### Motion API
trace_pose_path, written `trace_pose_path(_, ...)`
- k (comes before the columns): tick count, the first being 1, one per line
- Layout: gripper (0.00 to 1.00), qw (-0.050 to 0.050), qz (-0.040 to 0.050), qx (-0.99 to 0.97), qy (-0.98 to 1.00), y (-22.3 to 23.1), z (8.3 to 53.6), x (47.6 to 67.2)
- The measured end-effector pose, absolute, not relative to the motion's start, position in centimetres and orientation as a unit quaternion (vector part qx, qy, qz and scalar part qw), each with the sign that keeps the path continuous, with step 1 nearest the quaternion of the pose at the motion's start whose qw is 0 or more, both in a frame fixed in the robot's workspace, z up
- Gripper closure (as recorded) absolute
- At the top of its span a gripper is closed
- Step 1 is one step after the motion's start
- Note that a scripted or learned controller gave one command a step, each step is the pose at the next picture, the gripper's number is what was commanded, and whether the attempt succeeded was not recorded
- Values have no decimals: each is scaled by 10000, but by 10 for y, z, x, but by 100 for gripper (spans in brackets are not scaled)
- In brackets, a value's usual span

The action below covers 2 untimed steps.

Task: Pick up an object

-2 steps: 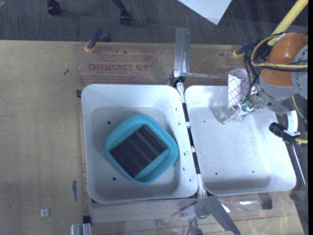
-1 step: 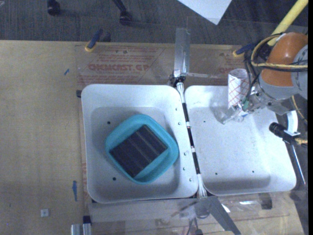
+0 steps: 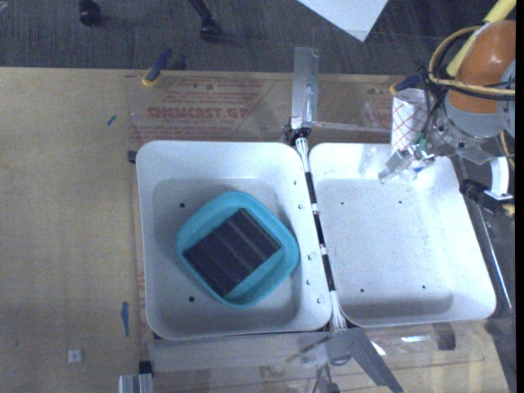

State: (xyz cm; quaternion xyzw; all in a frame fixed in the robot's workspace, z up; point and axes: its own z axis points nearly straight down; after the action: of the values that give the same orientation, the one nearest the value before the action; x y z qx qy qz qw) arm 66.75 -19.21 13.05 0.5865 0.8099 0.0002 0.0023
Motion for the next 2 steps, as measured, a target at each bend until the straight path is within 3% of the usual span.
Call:
trace_pose_path(1,0,24,2,6825,7309,-223,169,664)
trace_pose_path(2,0,27,15,5647,8253,-160,88,626)
